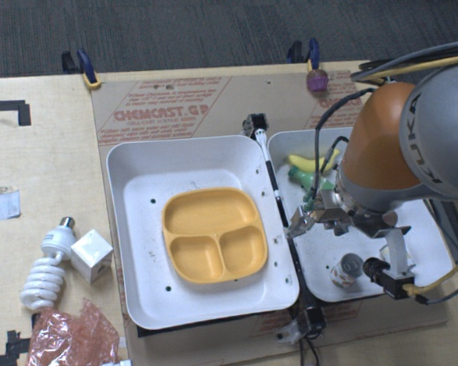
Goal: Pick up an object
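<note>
My gripper [300,222] hangs low over the left side of the right bin [320,283], close to the wall shared with the left bin. A yellow banana-shaped object [306,163] and a green object [302,176] lie at the bin's far end, partly hidden by the wrist. A small round jar [346,270] stands near the bin's front, to the right of and nearer than the gripper. In the left bin [135,232] lies a yellow divided plate [214,234]. The arm's bulk covers most of the right bin.
On the bench to the left lie a spiral light bulb [46,271], a white cube [92,255] and crumpled pink plastic [65,354]. A purple object [317,80] sits behind the right bin. Cables loop at the arm's front right.
</note>
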`<action>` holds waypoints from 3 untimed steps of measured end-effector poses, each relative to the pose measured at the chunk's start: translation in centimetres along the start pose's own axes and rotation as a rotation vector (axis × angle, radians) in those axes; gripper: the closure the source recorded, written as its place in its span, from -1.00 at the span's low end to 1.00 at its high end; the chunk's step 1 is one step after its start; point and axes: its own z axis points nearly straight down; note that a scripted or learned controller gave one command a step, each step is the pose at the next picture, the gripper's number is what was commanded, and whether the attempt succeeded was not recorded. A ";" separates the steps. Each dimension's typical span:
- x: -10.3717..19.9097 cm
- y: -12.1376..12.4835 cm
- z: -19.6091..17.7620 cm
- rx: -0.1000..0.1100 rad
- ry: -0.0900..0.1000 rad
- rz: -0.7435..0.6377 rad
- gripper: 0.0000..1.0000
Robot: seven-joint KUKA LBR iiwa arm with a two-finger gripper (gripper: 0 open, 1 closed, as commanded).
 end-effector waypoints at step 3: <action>-8.6 1.9 8.6 0.001 0.000 0.003 -1.00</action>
